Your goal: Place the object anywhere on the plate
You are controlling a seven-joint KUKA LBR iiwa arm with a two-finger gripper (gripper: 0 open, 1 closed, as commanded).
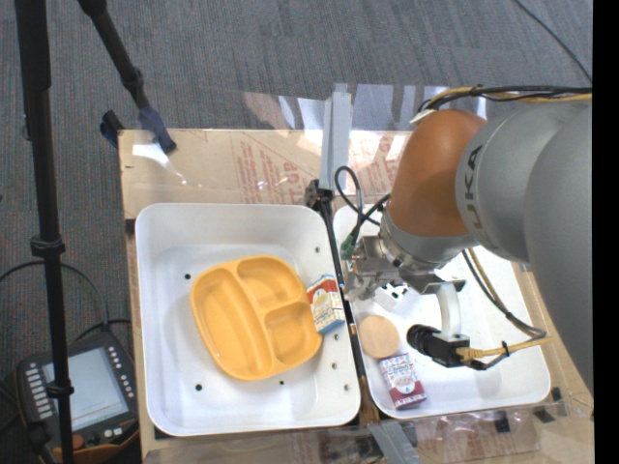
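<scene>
A yellow divided plate (253, 315) lies in the left white bin (164, 259). A small blue, white and red carton (326, 304) stands tilted at the plate's right rim, close to the wall between the bins. My gripper (359, 275) hangs just right of and above the carton, over the divider, mostly hidden under the grey and orange wrist (440, 187). Whether it touches the carton cannot be made out.
The right bin (522, 380) holds a round tan disc (378, 335), a small red box (401, 379) near its front wall and a white dotted piece (392, 293) under the wrist. A black tripod pole (39, 211) stands at the far left.
</scene>
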